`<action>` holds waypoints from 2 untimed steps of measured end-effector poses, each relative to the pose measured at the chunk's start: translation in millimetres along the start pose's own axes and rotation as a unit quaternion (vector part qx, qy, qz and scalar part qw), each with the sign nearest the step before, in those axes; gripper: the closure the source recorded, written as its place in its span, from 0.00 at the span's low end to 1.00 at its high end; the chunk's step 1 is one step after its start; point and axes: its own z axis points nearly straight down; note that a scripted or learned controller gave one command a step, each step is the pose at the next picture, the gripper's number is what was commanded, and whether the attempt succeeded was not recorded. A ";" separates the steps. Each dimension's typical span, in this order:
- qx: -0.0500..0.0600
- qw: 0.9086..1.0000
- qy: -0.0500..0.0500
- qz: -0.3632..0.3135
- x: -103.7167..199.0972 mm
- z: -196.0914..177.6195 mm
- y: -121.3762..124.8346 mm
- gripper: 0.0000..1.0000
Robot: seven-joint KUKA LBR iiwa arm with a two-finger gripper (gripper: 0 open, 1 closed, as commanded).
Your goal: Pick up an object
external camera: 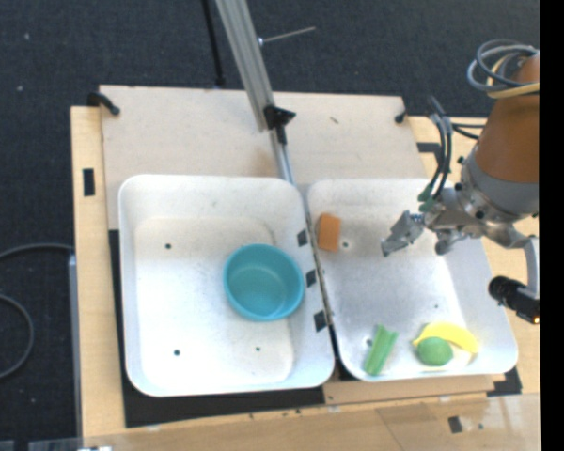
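My gripper hangs over the upper middle of the right bin, its two fingers spread apart with nothing between them. An orange block lies at that bin's left wall, well to the left of the gripper. Near the bin's front edge lie a green stick-shaped piece and a green ball resting against a yellow banana-like piece. A blue bowl sits in the left bin, near its right side.
A slanted aluminium post rises from the back of the bench between the two bins. Black clips line the seam between the bins. The bench's wooden rim surrounds both bins.
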 end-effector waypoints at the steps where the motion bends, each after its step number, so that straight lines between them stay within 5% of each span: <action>1: 0.000 1.000 0.000 0.001 -0.1 -0.1 0.1 0.00; 2: 0.003 1.000 0.000 0.001 -0.7 53.1 -9.5 0.00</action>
